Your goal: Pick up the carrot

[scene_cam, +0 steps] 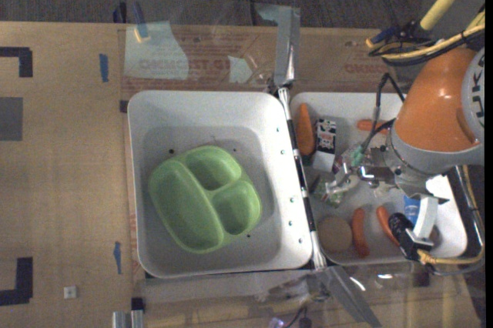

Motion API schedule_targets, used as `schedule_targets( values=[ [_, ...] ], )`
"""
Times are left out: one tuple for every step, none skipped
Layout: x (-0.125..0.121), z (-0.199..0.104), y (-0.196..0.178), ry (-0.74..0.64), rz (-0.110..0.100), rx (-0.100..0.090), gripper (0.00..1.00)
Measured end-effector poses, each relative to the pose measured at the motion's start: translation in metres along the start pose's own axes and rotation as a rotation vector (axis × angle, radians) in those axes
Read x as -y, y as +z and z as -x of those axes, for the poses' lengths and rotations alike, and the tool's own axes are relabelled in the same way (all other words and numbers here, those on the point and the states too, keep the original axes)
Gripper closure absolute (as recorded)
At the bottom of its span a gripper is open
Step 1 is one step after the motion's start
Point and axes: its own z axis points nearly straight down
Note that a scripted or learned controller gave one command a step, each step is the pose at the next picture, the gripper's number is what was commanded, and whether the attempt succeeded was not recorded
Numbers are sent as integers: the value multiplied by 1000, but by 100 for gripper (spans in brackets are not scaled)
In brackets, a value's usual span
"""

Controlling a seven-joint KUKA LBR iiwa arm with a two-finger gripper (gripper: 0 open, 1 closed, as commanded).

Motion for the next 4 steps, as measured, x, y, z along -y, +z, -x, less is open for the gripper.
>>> schedule_targets(
  values=[
    [8, 54, 96, 70, 11, -1, 0],
    [7, 56, 96, -42, 12, 0, 0],
    [13, 14, 0, -128, 3, 1, 0],
    [11, 56, 53, -35, 0, -1, 0]
  ],
)
